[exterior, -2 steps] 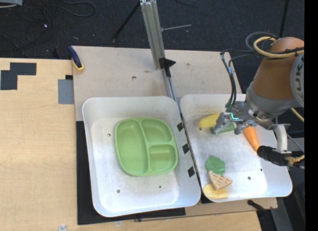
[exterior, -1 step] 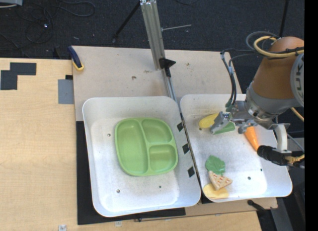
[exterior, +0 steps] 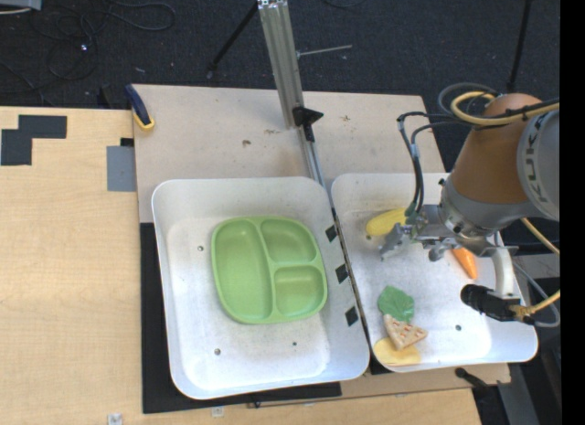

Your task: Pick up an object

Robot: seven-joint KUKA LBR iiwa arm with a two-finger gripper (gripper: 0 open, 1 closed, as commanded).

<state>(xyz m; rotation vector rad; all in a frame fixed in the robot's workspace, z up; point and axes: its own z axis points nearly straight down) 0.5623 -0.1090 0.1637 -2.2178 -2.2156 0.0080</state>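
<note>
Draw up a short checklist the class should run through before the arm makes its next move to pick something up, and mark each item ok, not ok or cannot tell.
1. Objects lie in the right bin: yellow banana, green piece, wedge-shaped slice, orange carrot. Ok.
2. Gripper is over the right bin, beside the banana. Ok.
3. Something is held between the fingers. Cannot tell.
4. Green piece and slice lie apart from the arm, reachable. Ok.
5. Green divided plate in the left bin is out of the way. Ok.
</note>
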